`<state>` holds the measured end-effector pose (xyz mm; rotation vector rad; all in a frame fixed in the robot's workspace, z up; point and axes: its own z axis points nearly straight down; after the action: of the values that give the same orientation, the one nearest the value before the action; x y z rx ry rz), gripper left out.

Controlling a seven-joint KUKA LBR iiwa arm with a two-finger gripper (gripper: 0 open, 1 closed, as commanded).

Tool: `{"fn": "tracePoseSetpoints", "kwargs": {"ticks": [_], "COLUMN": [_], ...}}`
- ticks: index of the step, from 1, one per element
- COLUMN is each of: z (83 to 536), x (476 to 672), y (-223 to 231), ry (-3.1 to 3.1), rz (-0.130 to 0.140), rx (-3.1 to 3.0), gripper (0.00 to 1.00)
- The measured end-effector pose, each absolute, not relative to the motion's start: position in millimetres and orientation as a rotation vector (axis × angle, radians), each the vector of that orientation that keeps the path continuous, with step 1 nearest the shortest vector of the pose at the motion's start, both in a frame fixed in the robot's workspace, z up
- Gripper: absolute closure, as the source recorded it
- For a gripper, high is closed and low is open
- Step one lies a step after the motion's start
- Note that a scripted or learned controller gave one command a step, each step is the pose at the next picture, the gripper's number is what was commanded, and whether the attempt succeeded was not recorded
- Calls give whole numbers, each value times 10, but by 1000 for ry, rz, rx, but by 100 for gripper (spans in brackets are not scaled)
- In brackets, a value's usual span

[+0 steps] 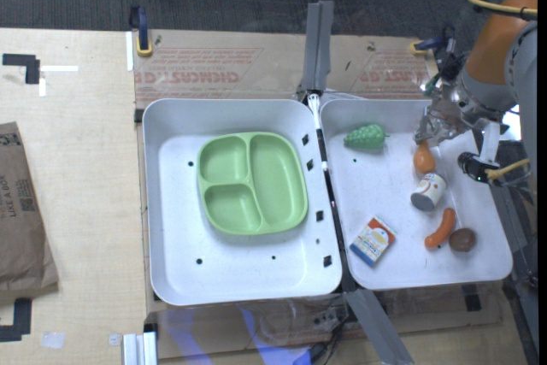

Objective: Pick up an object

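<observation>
The pincer (430,135) hung low at the tip of the arm, its dark metal parts pointing down and toward the camera's left. Directly behind and above the pincer rose the wrist, and above that sat the orange band (494,55), with the grey body of the arm (523,68) beyond it; a cable looped over the arm above the band.

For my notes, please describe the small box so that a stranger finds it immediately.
Look in the right bin. Near its front left lies a small box, blue and orange with a white face. It is the only flat, square-cornered item; the sausage and can nearby are rounded.
</observation>
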<state>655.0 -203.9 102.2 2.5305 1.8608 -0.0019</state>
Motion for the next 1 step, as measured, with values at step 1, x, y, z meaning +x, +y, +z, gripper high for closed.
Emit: {"fn": "tracePoseSetpoints", "kwargs": {"ticks": [1], "z": [928], "x": [6591], "y": [-1688], "ry": [2109], "rz": [-1], "rx": [2327], "gripper": [100]}}
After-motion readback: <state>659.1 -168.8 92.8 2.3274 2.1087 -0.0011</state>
